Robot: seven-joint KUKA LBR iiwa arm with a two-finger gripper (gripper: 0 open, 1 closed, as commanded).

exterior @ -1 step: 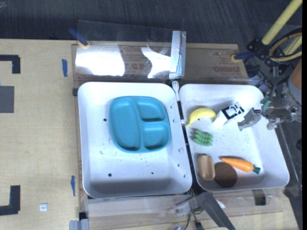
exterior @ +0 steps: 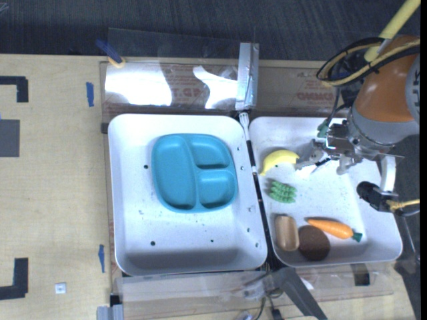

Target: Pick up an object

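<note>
The gripper point(exterior: 313, 157) hovers beside the banana point(exterior: 279, 160) in the right bin point(exterior: 383, 245), apparently approaching; I cannot tell its jaws' state, and next it must descend over the fruit.

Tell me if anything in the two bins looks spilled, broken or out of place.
Nothing stands out. The blue divided plate lies flat in the left bin; the banana, green pods, carrot and brown pieces lie loose but intact in the right bin.

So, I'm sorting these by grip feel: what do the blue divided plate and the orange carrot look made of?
The blue divided plate looks like moulded plastic: uniform colour, matte sheen, rounded compartments. The orange carrot seems a smooth plastic toy, evenly coloured with a green tip; foam or rubber is possible.
</note>
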